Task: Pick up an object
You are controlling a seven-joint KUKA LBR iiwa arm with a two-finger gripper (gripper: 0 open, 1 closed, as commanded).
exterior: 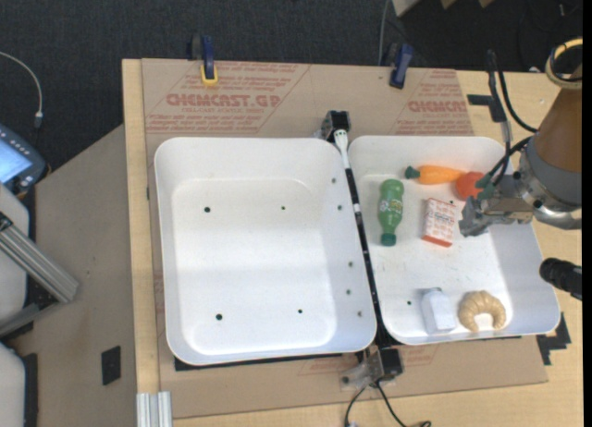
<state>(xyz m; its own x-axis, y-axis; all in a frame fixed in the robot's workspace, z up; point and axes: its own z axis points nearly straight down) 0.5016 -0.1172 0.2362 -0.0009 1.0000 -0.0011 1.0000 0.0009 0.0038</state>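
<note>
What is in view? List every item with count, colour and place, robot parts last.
Bins: 2, white, side by side on the bench.
Bottle: 1, green, lying in the right bin near its left wall.
Carrot: 1, orange with green tip, right bin, far side.
Red object: 1, red, beside the carrot, at the gripper.
Packet: 1, white and red, middle of right bin.
Croissant: 1, tan, right bin, near corner.
Grey-white block: 1, left of the croissant.
Clamps: 2, blue, far edge of the board.
Arm: 1, grey with orange band, from the right.
Gripper: 1, grey, over the right bin.
</note>
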